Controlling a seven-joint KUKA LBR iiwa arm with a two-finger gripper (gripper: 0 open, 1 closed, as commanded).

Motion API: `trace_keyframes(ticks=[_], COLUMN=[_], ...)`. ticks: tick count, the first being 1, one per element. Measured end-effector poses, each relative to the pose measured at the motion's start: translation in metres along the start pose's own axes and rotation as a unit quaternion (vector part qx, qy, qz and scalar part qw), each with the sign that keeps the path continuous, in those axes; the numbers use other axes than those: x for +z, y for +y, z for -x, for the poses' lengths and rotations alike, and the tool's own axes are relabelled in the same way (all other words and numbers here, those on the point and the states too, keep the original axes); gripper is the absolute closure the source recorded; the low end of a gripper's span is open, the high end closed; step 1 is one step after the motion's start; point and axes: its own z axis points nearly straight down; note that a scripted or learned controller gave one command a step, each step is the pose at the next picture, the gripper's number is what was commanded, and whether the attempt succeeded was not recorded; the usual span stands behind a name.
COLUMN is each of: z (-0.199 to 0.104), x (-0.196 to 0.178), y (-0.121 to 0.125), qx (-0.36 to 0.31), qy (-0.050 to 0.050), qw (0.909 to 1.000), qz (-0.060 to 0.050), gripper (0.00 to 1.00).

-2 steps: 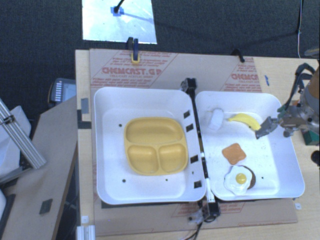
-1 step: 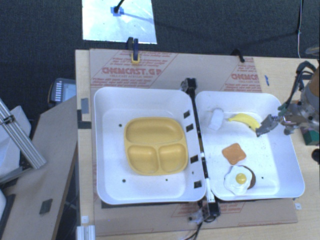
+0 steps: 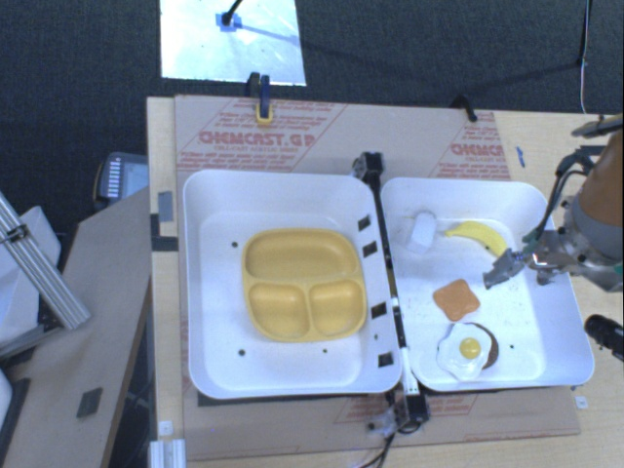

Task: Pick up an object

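- I'm seeing the gripper hanging over the right bin, jaws apart, gripping nothing.
- Banana lying just left of it.

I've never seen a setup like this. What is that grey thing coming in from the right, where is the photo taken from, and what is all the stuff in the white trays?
The photo comes from one camera fixed above a bench, looking down at a slant. The grey thing on the right is a robot arm; at its end is a gripper, a two-finger claw for picking things up. It hovers over the right bin and I see nothing between its fingers.

Two shallow white bins sit side by side. The left bin holds a yellow plate with three compartments. The right bin holds toy food: a banana, a small white object I cannot identify, an orange-brown slice that looks like toast, and a fried egg. The gripper is nearest the banana and the slice.
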Motion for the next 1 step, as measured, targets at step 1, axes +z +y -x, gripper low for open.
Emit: trace_keyframes(ticks=[1], z=[0.0023], x=[0.0627], y=[0.0007], qx=[0.0], qy=[0.0], qw=[1.0], qz=[0.0], gripper=[0.0])
